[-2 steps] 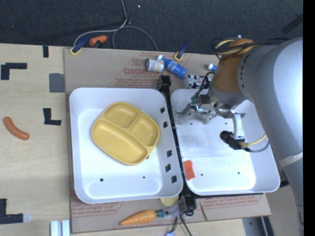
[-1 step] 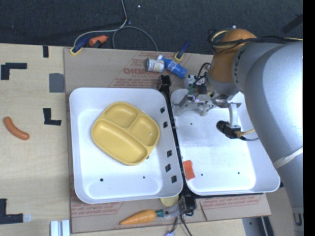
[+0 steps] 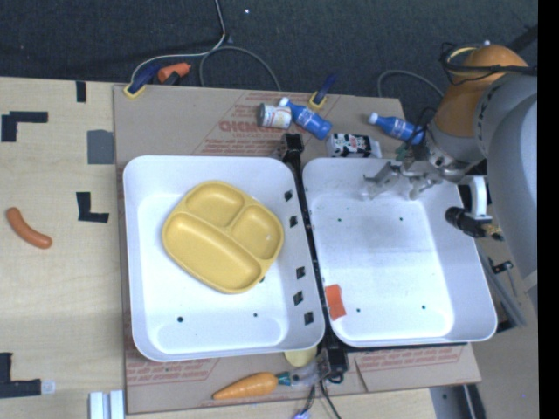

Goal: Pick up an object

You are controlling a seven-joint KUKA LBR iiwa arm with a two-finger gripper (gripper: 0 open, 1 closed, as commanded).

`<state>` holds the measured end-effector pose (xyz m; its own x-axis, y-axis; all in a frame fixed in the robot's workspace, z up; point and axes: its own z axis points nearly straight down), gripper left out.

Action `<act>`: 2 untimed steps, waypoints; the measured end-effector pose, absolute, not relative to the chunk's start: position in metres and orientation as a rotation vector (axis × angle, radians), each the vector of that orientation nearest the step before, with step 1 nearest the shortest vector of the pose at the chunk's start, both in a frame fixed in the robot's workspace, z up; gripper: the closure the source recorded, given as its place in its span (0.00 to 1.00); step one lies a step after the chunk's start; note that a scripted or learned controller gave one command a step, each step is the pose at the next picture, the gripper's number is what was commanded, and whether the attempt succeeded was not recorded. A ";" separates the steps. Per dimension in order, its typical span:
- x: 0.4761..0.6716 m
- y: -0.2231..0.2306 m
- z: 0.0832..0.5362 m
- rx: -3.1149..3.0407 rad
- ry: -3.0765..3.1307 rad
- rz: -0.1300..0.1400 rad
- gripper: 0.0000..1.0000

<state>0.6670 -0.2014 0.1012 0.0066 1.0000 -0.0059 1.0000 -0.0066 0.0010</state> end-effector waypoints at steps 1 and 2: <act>0.670 -0.103 0.085 2.211 2.229 0.002 0.00; 0.669 -0.108 0.096 2.215 2.224 0.000 1.00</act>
